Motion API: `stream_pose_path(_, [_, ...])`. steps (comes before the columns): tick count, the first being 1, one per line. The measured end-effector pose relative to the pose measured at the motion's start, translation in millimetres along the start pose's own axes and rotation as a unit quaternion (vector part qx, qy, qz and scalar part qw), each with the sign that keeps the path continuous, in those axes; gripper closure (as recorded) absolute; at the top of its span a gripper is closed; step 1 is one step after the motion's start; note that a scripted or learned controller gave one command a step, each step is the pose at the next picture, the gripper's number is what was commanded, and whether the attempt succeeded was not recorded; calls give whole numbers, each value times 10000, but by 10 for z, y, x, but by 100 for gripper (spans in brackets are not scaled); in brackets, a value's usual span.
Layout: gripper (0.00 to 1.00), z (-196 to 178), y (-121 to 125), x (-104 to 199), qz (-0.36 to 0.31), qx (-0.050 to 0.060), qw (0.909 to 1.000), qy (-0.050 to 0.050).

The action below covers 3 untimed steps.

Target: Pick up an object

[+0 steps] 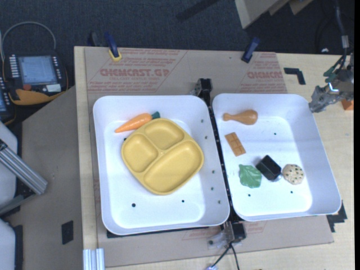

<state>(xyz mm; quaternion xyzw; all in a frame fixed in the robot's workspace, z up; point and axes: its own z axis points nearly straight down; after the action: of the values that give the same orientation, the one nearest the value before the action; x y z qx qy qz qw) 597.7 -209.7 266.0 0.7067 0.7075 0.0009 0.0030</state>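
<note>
Honestly, nothing grabbed yet

Gripper [325, 94] sits at the right edge of the frame, just past the right bin's [315, 151] upper-right corner; can't tell its grip state. That bin has a drumstick [241, 116], cracker [235, 144], green leaf [250, 175], black block [269, 167] and cookie [293, 174]. Left bin [107, 151]: yellow divided plate [162, 155], with a carrot [134, 122] at its upper left.

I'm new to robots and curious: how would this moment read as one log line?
gripper: at right bin upper right corner, above rim | holding: nothing seen | right bin: drumstick, cracker, leaf, block, cookie
</note>
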Motion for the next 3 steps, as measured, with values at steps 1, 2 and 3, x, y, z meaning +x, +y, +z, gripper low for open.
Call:
stream_pose_path(1, [100,-53,-132,505,-18,34,10000,24])
stream_pose_path(2, [100,109,-295,984,-20,45,10000,30])
stream_pose_path(3, [100,69,-423,1462,-21,41,10000,27])
